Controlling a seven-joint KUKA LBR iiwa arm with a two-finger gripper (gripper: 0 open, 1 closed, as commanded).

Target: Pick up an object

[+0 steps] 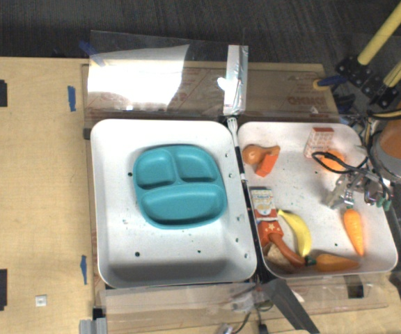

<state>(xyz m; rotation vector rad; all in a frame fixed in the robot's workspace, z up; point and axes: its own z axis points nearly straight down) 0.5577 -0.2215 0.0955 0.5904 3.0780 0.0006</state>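
Two shallow white bins sit side by side on the table (33,186), which is pale wood. The left bin (110,249) is smooth plastic with rounded corners and carries one teal plate (179,185), a glossy divided dish with three compartments, lying flat near the bin's middle.

The right bin (305,179) holds the loose things. Counted, there are two orange carrots: one carrot (354,230) at about 3 o'clock of the bin, tapered and standing nearly along the bin's wall, and a second carrot (336,261) at 5 o'clock, lying flat. One yellow banana (298,232), curved and smooth, lies toward 7 o'clock. One small printed carton (263,202) sits at 9 o'clock against the left wall. One orange, rounded toy (260,155) rests at 11 o'clock. One clear, ribbed plastic cup (320,140) lies at 1 o'clock.

The gripper (350,190), metal with dark cabling, hangs over the bin at about 3 o'clock, just above the first carrot. Whether its jaws are apart or together cannot be told.
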